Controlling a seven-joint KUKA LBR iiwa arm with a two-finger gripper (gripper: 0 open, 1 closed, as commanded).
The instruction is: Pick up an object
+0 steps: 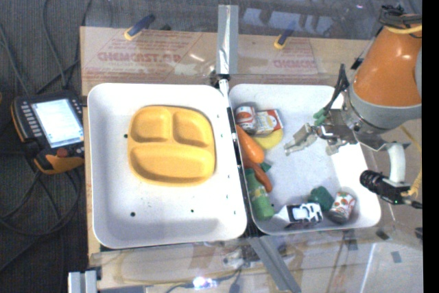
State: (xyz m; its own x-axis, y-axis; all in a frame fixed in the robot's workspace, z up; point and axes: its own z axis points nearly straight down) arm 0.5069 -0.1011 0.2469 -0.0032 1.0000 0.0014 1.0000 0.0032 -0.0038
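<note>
My gripper hangs over the middle of the right bin, its fingers spread open with nothing between them. To its left lie a red-and-white can, a red packet on a yellow piece, and an orange carrot. Along the left wall below those sits a green bottle-like toy. Near the front wall rest a black-and-white toy, a dark green object and a small red-and-white can.
The left bin holds a yellow divided tray. A tablet-like pendant lies off the bench at left. The orange arm body looms over the right bin's far right side.
</note>
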